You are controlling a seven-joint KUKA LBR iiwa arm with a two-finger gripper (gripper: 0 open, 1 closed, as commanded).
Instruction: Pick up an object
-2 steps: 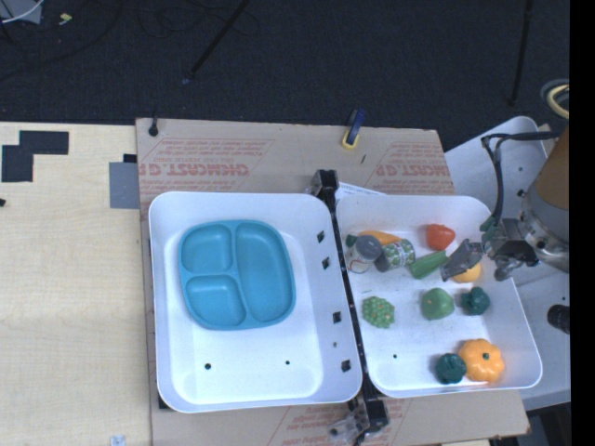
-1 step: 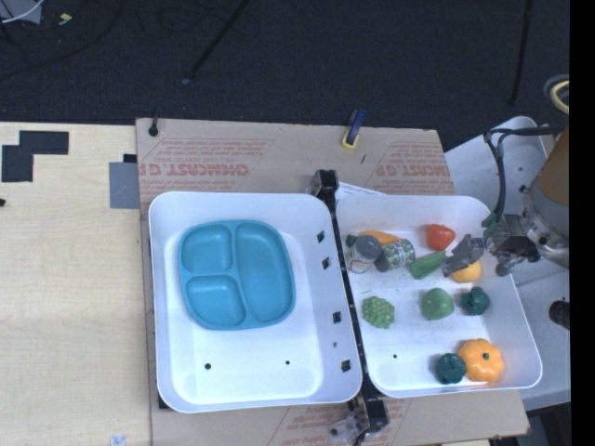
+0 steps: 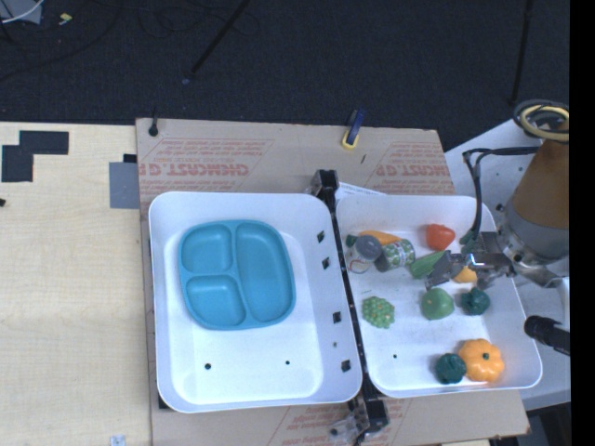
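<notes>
The end effector [image 3: 457, 269] sits low in the right bin [image 3: 409, 379], among the objects near the bin's right side; whether it is open or closed cannot be determined, and no object is visibly between its fingers. Just beside it lie a green pepper [image 3: 428, 265], a green ball [image 3: 436, 303], a dark green piece [image 3: 475, 301] and a red piece [image 3: 440, 236]. The left bin [image 3: 186, 379] holds a blue tray [image 3: 236, 275].

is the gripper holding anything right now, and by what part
Cannot be told. The gripper sits low in the right bin among the toys, beside a green piece, but no grasp is clear.
</notes>
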